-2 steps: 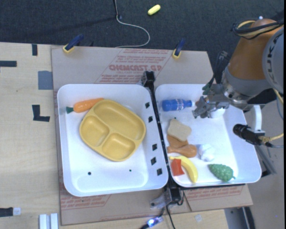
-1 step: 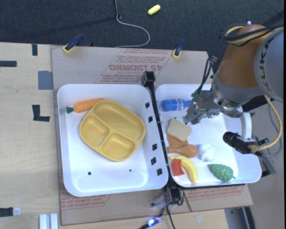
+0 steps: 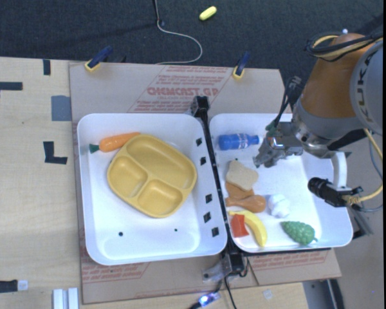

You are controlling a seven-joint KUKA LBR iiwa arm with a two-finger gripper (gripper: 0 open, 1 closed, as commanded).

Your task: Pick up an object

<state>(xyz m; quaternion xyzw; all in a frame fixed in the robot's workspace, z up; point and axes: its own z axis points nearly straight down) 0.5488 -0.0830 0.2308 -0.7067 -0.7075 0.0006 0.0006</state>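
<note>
The gripper [image 3: 270,154] is seen hanging over the right bin [image 3: 328,227], its jaws apparently parted and nothing held. Just left of it, the bread slice [image 3: 241,174] is found lying flat; it is judged light and soft, best pinched across its edges.

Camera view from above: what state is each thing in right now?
yellow tray: upright, compartments empty
carrot: lying flat, touching the tray's edge
blue bottle: lying on its side
banana: lying flat beside a red piece
gripper: hovering over the right bin, holding nothing visible
</note>
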